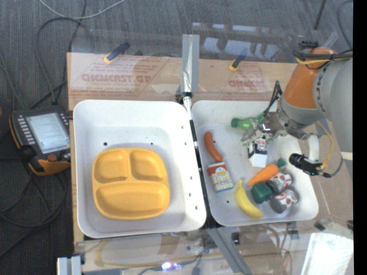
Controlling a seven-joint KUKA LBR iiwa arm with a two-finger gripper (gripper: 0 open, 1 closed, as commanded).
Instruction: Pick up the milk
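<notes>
I see the arm (321, 90) reaching in from the right over the upper part of the right bin (309, 208). The gripper (262, 132) sits low there, just above the milk carton (258, 152).

Jaw state: I can't tell, the wrist and cabling hide them. Nothing visibly clamped.

Milk carton lies on the bin floor, upper-middle of the right bin, right under the gripper tip, whether touching I can't tell.

Room to move: open floor left of the carton, between it and the sausage (213, 146). Top right corner of the bin is taken up by the arm itself. Right wall is near, with a black cable end (307, 164) hanging over it.

Neighbours: green bottle (248, 121) lying just above-left of the gripper, close. Carrot (265, 174) just below the carton, angled up to the right. Below that a dark green cup (261, 192) and two cans (282, 191) packed together at the lower right. Banana (247, 201) along the bottom, near the cup. Small orange-labelled box (220, 176) sits below the sausage, near the divider edge.

Left bin (86, 119) holds a yellow divided tray (131, 183), lower-centre, with bare floor around it.

Handheld controller (41, 139) rests off the bench to the left.
</notes>
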